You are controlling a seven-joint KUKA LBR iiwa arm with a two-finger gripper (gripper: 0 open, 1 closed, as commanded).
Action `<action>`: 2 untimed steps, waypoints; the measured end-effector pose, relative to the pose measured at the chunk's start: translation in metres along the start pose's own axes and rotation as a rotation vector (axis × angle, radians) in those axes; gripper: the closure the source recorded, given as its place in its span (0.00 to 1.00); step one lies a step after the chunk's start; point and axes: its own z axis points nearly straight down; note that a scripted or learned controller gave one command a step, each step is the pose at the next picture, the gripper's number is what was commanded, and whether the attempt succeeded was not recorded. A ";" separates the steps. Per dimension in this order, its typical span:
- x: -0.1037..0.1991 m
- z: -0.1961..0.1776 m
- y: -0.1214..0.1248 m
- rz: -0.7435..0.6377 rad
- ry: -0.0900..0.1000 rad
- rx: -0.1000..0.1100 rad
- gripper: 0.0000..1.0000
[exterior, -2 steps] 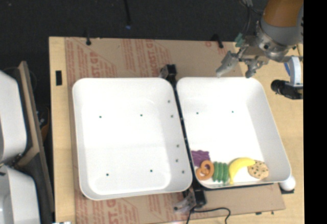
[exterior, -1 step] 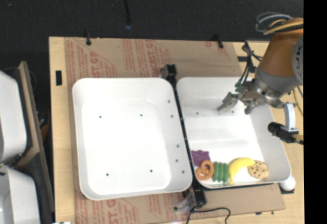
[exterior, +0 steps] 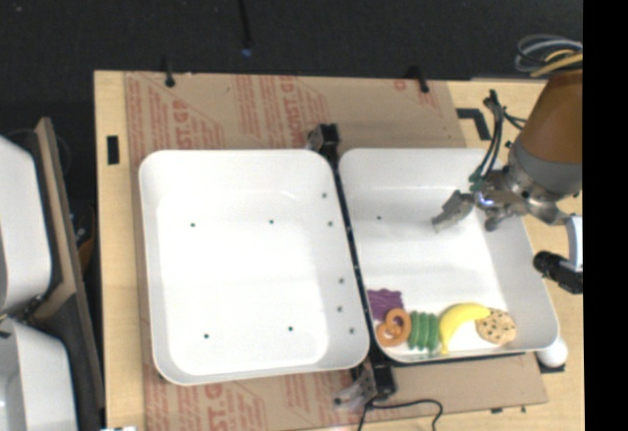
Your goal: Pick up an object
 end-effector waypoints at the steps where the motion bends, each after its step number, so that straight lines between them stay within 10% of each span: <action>1: 0.011 0.027 -0.064 -0.001 0.002 0.004 0.00; 2: 0.022 -0.041 -0.069 0.046 0.000 -0.006 0.00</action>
